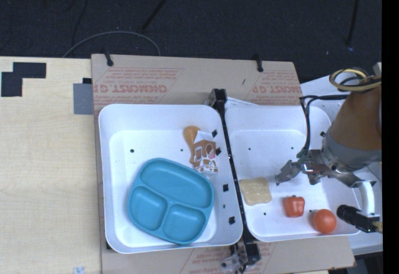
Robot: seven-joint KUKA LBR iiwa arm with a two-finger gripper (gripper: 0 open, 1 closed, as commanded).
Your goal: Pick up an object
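The right bin (pixel 274 123) lies under and around the pincer (pixel 290 174), and the left bin (pixel 118 141) sits well to the pincer's left, past the black divider between them. Inside that far bin, the blue sectioned plate (pixel 170 201) rests lower-left of the pincer, with a small patterned packet (pixel 204 156) and an orange-brown piece (pixel 191 135) just above it. The arm (pixel 356 132) extends off to the pincer's right. Just below-left of the pincer lies a pale flat slice (pixel 255 191); just below it, apart from its tips, stands the red pepper (pixel 294 206), and further below-right the orange-red tomato (pixel 324 221). The pincer hovers low over the bin floor with nothing between its fingers; whether it is released or clenched cannot be told.
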